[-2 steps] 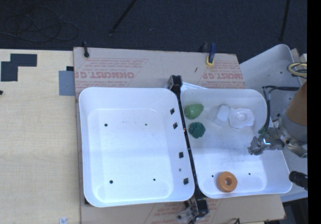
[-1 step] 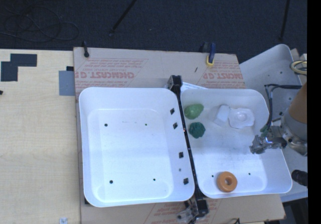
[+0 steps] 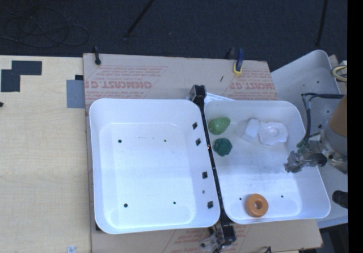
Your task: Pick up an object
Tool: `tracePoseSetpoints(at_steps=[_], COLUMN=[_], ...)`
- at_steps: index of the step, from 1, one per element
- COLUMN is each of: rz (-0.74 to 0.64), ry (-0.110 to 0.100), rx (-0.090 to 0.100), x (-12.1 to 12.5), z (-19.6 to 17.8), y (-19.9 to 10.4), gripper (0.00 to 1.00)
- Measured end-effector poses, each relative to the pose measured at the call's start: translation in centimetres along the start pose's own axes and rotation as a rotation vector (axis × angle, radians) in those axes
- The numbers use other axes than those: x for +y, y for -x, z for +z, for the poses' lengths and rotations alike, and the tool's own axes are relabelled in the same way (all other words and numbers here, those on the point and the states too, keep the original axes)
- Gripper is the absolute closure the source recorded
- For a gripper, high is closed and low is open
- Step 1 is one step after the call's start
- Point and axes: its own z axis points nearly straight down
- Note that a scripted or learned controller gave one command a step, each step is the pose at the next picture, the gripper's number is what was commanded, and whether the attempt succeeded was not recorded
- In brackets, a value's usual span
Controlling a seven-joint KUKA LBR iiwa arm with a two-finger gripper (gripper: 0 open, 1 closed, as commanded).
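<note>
Orange ring (image 3: 256, 205) lies low in the right bin (image 3: 317, 212) — gripper (image 3: 296, 162), finger state unclear, should centre above it, then descend.

A bench (image 3: 39, 150) bears cardboard (image 3: 142, 79) under two white bins (image 3: 102, 161).

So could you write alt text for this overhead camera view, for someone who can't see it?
The arm's end effector hangs over the right edge of the right white bin, which holds an orange ring, a light green lump, a dark green lump and pale whitish pieces. The left white bin sits beside it on cardboard.
</note>
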Motion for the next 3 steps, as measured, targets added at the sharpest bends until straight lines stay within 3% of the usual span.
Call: tracePoseSetpoints(at_steps=[3], rz=[-0.001], ry=[0.001], rx=[-0.001], x=[0.0], z=[-2.8], y=[0.3], gripper=[1.0])
